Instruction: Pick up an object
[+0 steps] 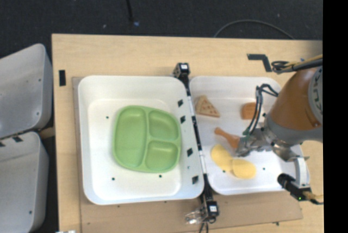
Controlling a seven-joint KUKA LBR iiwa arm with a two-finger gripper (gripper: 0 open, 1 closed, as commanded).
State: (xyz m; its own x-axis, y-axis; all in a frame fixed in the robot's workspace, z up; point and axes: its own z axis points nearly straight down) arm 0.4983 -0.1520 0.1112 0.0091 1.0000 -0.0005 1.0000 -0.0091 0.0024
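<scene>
The right bin (217,183) holds a tan triangular slice (206,107), a small orange piece (248,111), an orange-brown stick-shaped piece (225,136) and two pale yellow rounded pieces (221,156) (244,169). My gripper (243,148) is low in this bin, right beside the end of the stick-shaped piece and just above the yellow pieces. The orange-banded wrist (293,104) hides the bin's right side. Nothing is visibly lifted between the fingers.
The left bin (92,183) carries a green divided tray (147,138). A black divider with clips (191,128) runs between the bins. Cables (272,66) lie on the bench at the back right.
</scene>
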